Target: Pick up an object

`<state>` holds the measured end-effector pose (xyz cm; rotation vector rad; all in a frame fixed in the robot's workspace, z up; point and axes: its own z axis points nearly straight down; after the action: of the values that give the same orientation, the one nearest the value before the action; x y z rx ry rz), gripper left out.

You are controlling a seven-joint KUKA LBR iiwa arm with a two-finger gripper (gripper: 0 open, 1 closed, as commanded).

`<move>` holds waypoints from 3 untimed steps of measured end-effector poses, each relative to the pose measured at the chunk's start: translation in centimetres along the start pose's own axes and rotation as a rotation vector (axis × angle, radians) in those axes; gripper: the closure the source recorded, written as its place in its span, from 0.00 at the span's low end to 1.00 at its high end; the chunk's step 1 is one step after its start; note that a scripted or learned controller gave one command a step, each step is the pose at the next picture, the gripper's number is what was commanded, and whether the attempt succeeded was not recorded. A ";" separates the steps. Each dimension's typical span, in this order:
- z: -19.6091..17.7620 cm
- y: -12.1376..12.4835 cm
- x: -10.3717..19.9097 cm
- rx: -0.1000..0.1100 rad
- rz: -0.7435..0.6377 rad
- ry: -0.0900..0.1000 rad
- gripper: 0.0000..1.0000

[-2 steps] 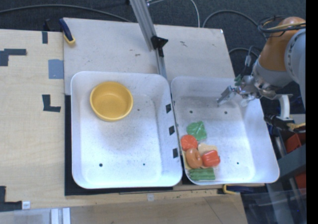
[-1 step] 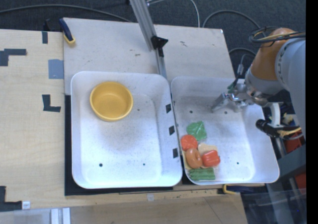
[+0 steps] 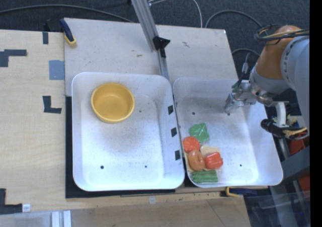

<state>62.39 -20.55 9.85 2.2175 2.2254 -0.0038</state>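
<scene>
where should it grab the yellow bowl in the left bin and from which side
Grip the yellow bowl by its rim, coming straight down from above with one finger inside and one outside the wall. It sits upright and open-side up, alone in the left bin, so the thin rim is exposed all round. The edge facing the right bin is probably easiest, since the end effector reaches in from that side.

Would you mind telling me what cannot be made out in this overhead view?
- Gripper, camera view: too small and blurred to tell its finger state.
- Toy pile in the right bin: pieces overlap, so their shapes and count stay unclear.
- Arm: cut off by the right edge.
</scene>
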 end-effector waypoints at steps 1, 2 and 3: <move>-6.4 0.3 0.1 -0.007 0.002 0.000 1.00; -11.5 1.3 -0.3 -0.007 0.002 0.000 1.00; -14.2 1.4 -0.2 -0.004 0.002 0.001 1.00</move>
<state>63.81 -20.76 24.04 2.2185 2.2216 0.0021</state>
